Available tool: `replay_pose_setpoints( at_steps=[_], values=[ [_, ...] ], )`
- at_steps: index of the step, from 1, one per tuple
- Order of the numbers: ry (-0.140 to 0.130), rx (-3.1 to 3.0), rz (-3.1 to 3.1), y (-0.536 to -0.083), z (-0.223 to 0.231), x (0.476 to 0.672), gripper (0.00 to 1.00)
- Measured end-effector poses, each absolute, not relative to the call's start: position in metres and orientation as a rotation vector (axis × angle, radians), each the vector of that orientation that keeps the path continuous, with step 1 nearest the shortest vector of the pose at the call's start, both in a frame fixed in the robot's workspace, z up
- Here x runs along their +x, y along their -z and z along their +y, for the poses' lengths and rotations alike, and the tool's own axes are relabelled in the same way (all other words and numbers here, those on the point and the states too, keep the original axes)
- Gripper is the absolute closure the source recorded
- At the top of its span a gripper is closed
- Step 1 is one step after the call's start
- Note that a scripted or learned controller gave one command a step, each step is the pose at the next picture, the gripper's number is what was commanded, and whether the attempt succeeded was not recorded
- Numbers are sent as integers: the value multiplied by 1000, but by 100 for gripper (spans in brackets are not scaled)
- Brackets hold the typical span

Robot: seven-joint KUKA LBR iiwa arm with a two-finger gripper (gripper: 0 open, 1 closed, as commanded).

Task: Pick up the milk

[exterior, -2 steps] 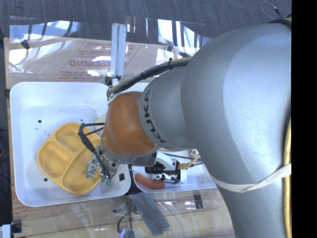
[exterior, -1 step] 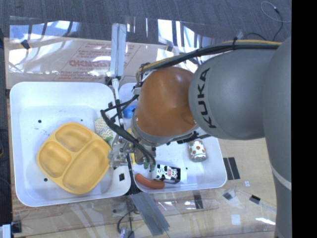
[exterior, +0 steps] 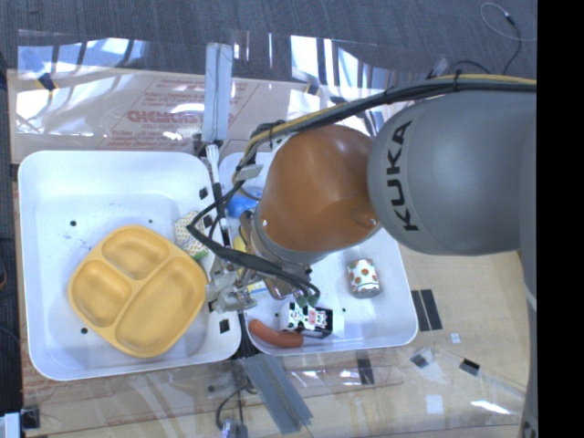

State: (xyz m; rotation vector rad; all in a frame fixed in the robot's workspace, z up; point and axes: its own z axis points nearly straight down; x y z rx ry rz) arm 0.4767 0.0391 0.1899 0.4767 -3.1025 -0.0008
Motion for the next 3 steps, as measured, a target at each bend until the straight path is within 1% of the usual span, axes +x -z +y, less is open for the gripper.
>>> replay_pose_setpoints(
  at_steps=[1,2,3],
  values=[
    [-1,63,-3137,-189,78,486,100],
    [-3,70,-3131,-197,79,486,100],
    [0,225,-3127,-189,34,479,100]
  ],
)
